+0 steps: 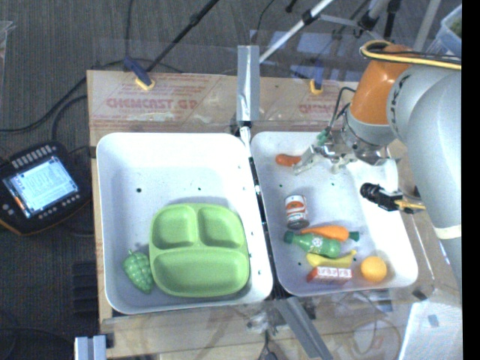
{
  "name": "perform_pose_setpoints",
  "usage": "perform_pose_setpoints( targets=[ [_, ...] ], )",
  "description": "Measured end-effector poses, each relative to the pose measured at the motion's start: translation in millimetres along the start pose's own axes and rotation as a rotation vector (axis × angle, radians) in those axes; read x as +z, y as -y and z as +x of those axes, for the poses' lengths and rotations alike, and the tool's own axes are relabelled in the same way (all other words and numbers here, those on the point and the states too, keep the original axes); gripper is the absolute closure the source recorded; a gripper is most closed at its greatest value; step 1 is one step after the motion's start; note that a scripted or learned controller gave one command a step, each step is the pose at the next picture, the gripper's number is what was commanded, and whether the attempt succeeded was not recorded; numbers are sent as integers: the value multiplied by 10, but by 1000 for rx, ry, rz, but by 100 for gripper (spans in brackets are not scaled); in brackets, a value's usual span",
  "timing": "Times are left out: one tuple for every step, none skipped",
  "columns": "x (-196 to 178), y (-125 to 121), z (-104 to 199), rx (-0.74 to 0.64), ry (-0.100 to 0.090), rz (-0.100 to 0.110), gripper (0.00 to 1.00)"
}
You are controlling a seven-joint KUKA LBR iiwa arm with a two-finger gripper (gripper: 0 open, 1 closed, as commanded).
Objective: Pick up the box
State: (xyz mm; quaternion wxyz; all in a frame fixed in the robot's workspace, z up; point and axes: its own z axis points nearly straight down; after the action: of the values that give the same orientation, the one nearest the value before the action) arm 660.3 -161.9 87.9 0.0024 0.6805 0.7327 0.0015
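left bin [120, 171]: green tray [199, 250], green grapes [138, 271] beside it | right bin [382, 280]: box [330, 274] near edge, touching banana [334, 261]; bottle [315, 244], carrot [326, 232], orange [373, 268], can [297, 211] | gripper [328, 156] far end, grip state unclear, wrist hides bin corner

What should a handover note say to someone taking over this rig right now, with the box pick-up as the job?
Gripper: hovering over the far end of the right bin, near the small orange item; nothing seen between its fingers.
Box: small red and white, lying flat at the near end of the right bin, beside the yellow banana and the orange.
Left bin: green divided plate, green grape bunch.
Done: nothing yet; the box is untouched.
Left: bring the gripper to the near end, grasp the box, lift.
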Motion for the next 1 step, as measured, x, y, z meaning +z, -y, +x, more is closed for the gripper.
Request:
perform_pose_setpoints(
  targets=[
    [-963, -153, 834, -318, -1, 4, 0]
  ],
)
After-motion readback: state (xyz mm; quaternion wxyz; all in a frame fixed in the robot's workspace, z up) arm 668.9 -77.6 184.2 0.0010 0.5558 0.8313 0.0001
